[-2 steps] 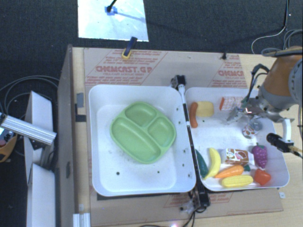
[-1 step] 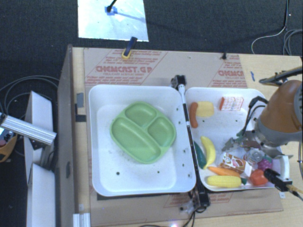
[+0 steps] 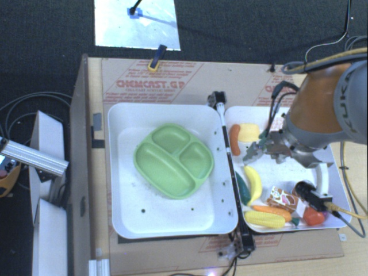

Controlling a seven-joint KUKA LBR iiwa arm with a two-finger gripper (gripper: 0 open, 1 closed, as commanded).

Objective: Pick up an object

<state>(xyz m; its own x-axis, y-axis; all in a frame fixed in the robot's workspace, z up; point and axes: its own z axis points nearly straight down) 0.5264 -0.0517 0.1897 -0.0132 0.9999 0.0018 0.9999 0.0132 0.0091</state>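
My gripper (image 3: 253, 152) hangs over the right bin (image 3: 339, 211), just below a yellow toy block (image 3: 249, 132) and above a yellow banana (image 3: 253, 181). Its fingers stand open with nothing between them. An orange sausage-shaped toy (image 3: 234, 140) lies to its left against the bin's wall. Lower down lie a green vegetable (image 3: 242, 190), a small printed box (image 3: 281, 198), an orange carrot (image 3: 270, 210), a yellow corn cob (image 3: 265, 219) and a red tomato (image 3: 314, 217). The arm hides part of the bin's right side.
The left bin (image 3: 129, 211) holds a green divided plate (image 3: 173, 160) near its middle. A black-edged divider (image 3: 229, 165) runs between the two bins. Brown cardboard (image 3: 172, 79) lies under and behind them.
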